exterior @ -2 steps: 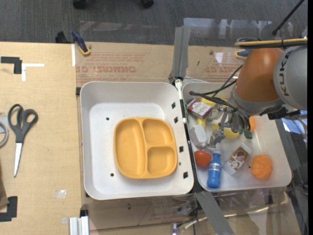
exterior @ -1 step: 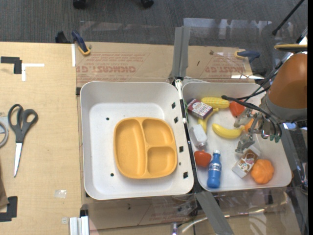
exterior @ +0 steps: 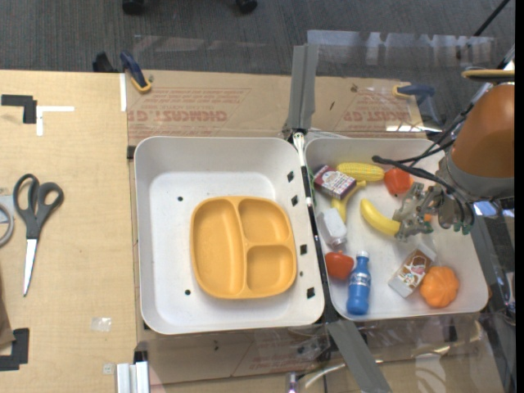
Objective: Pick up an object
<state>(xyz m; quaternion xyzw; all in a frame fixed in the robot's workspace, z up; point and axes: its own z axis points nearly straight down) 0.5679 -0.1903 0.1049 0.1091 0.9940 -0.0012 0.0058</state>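
1. A banana (exterior: pixel 378 219) is seen in the right bin (exterior: pixel 471 301), beside a corn cob (exterior: pixel 360 172).
2. No label is legible.
3. The gripper (exterior: pixel 412 219) is placed at the banana's end; its grasp cannot be told.

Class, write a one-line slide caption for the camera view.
Gripper hovers over a banana in the right bin; a yellow divided plate sits in the left bin.
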